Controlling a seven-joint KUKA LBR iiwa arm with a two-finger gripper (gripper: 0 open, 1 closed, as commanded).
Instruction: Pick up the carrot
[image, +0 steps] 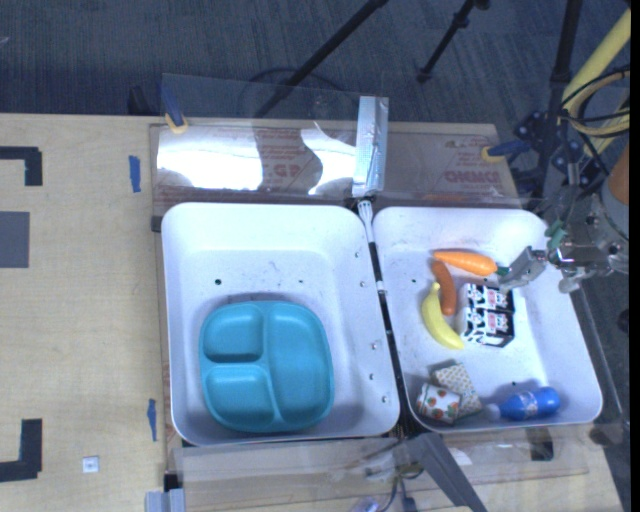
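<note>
My pincer: it hangs over the upper right part of the right bin, reaching in from the right; one grey finger points down and left toward the bin floor. Whether it is wide or narrow I cannot tell from this slant, and I see nothing between its tips.
Carrot: just to the left of my pincer, lying nearly level on the floor of the right bin, thick end away from me, not touched as far as I can see.
Sausage: a short reddish-brown piece left of and a little below my pincer, its top end tucked under the carrot.
Banana: lower left of my pincer, curved, lying beside the sausage (the two touch along one side).
Black-and-white packet: straight below my pincer and near it, flat on the bin floor.
Patterned cup: well below and left of my pincer, tipped on its side near the front wall.
Blue bottle: well below my pincer, lying on its side by the front wall.
Right bin: white, shallow, holding all of the above.
Left bin: well to my pincer's left, holding a blue divided plate.
</note>
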